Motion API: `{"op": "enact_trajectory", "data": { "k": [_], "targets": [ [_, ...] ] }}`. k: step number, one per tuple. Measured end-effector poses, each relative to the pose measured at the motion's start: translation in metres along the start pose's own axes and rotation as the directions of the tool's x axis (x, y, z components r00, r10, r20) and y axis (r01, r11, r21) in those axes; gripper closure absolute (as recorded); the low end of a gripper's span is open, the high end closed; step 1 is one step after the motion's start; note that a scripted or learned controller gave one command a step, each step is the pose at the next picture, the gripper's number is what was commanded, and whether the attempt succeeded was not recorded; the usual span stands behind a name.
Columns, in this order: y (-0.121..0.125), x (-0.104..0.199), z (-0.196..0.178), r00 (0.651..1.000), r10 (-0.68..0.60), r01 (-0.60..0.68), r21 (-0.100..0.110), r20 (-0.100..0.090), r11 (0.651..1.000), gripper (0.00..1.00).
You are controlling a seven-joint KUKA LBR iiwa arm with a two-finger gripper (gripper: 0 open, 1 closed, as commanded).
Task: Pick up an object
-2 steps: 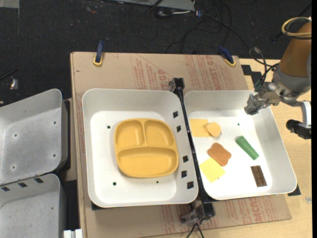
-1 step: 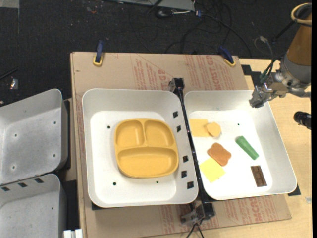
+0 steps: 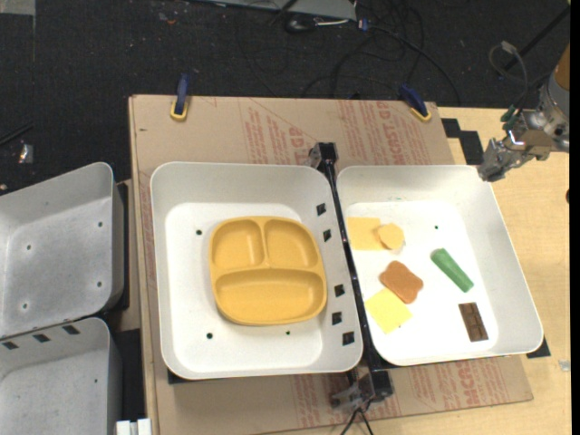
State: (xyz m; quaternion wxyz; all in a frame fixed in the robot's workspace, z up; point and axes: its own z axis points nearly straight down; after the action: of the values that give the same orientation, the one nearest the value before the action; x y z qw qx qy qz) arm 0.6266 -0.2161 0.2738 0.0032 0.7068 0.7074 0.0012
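Where bins meet, left bin (image 3: pixel 172 198) holds yellow tray (image 3: pixel 268 271).

We see our gripper (image 3: pixel 497 163) poised over the upper right corner of the right bin (image 3: pixel 517 270). Below and left of it lie a green block (image 3: pixel 450 269), a brown bar (image 3: pixel 472 322) and 4 flat food pieces. Farther left, the left bin (image 3: pixel 177 243) holds a yellow tray (image 3: pixel 268 270) with 3 compartments.

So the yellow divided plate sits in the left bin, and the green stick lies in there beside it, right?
Not quite. The camera view shows the yellow divided plate in the left bin, but the green stick lies in the right bin, among the other small pieces.
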Motion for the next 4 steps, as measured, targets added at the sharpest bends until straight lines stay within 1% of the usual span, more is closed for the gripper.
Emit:
{"op": "enact_trajectory", "data": {
  "k": [1, 2, 3, 4],
  "targets": [
    [0.001, 0.0, -0.021, 1.0, -0.002, 0.002, 0.002, -0.001, 1.0, 1.0],
    [-0.008, 0.053, -0.006, 1.0, -0.006, 0.006, 0.008, -0.004, 1.0, 1.0],
    [-0.035, 0.105, 0.002, 1.0, -0.005, 0.005, 0.009, -0.004, 1.0, 1.0],
    [-0.049, 0.149, 0.001, 1.0, -0.006, 0.006, 0.008, -0.004, 1.0, 1.0]
  ]
}}
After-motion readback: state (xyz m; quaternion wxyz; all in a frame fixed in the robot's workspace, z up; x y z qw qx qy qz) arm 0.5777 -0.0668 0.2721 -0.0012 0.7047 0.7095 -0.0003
